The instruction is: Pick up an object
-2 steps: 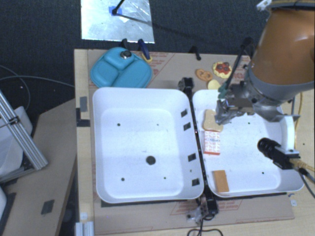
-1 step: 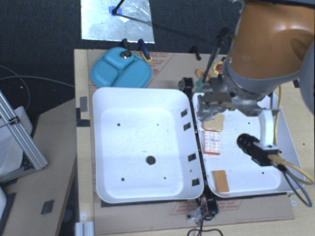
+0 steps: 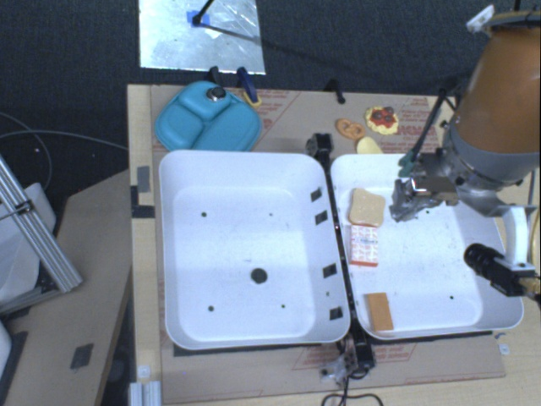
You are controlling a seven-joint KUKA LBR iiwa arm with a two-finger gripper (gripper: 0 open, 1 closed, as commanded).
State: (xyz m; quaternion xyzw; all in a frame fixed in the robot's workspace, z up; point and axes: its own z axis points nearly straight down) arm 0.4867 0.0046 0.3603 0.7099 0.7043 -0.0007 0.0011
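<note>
In the right bin (image 3: 439,303) lie a tan bread slice (image 3: 367,206) near its far left, a white packet with red print (image 3: 364,246) just in front of it, and an orange-brown block (image 3: 379,311) at the near left corner. My gripper (image 3: 404,200) hangs over the right bin, just right of the bread slice and close above the floor. Nothing shows between its fingers. A small dark round thing (image 3: 259,276) lies in the middle of the left bin (image 3: 245,184).
Behind the bins on the bench lie a blue lidded tray (image 3: 209,119), a small pretzel-like piece (image 3: 348,128), a red and yellow toy pizza (image 3: 382,119) and a pale yellow piece (image 3: 368,146). A black divider (image 3: 336,244) runs between the bins.
</note>
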